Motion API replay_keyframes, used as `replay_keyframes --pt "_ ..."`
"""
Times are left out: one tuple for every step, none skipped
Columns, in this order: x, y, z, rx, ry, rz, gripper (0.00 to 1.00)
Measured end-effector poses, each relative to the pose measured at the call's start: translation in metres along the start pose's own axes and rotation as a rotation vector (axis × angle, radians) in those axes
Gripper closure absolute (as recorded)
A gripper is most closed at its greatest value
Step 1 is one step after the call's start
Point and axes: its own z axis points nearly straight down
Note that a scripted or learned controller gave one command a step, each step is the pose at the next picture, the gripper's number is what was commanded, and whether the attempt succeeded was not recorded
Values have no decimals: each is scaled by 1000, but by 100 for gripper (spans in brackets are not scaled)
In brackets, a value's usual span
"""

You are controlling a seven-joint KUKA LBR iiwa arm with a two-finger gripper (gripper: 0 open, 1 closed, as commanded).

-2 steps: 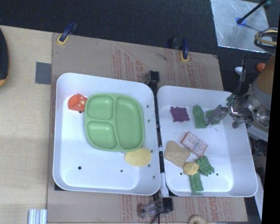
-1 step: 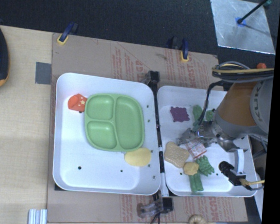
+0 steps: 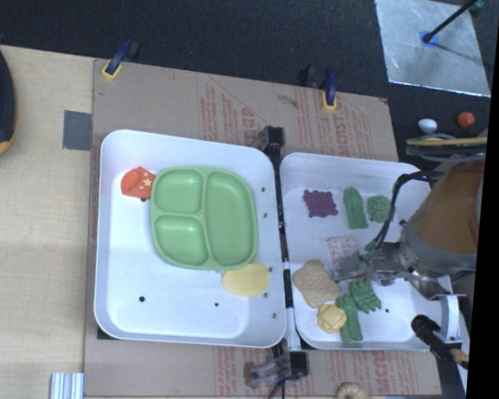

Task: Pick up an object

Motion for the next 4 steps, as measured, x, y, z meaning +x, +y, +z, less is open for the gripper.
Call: replay_keyframes --pt "1 2 -11 -3 0 -5 100" --pt "1 2 -10 -3 0 -4 0" --pt "26 50 -1 -9 0 -8 0" --pt "24 48 -11 -5 0 -5 100"
